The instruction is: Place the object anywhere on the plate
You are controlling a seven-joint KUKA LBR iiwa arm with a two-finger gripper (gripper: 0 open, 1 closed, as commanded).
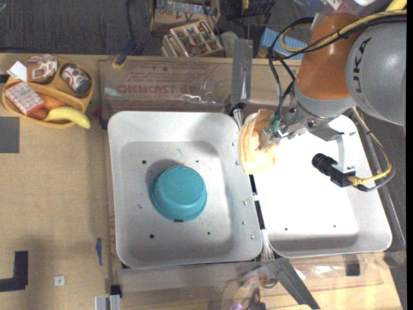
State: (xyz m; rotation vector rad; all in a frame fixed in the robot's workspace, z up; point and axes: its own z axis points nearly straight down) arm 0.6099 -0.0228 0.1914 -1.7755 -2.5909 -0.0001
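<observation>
I am seeing the gripper [274,133] hanging over the left rim of the right bin [322,225], its fingers closing on a pale tan object [255,148]. The teal plate [179,192] is sitting in the left bin [129,141], well apart from the object.

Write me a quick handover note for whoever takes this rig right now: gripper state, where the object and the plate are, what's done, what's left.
Gripper: over the inner edge of the right bin, at a pale yellowish object; a firm grasp can't be confirmed.
Object: blurred, sitting over the seam between the bins.
Plate: teal, in the middle of the left bin, nothing on it.
Done: object brought to the bins' divide.
Left: carry it to the plate and release.
</observation>
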